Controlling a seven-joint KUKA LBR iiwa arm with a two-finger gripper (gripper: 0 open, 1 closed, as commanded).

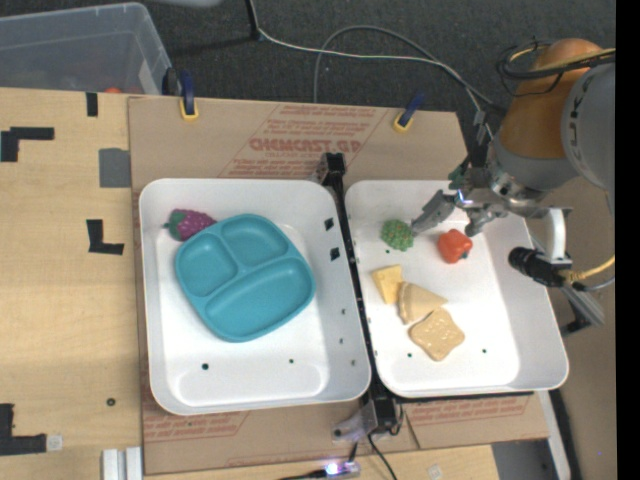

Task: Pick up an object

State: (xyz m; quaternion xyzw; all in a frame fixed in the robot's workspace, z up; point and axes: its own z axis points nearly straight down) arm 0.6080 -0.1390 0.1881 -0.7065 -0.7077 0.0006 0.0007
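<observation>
Hovering over the right bin point(530, 368), pincer point(456, 218) reaches in from the right on the grey arm point(590, 118), orange band point(545, 108) above wrist. Fingers spread apart, one slanting toward the green broccoli piece point(397, 234), the other just above the red tomato-like piece point(454, 246); nothing between them. Whether a fingertip touches either item, cannot tell. Same bin, lower down: yellow cheese wedge point(388, 282), beside it a pale bread slice point(418, 299), then a tan cracker-like slice point(437, 334), all three close together. Left bin point(160, 368) holds a teal divided plate point(245, 275), tilted; purple grape bunch point(189, 223) at its upper-left edge, touching or nearly so. Both bins sit side by side on cardboard sheet point(300, 143) on the wooden counter point(60, 298). Clear plastic tub point(80, 48) at top left, off the cardboard.
</observation>
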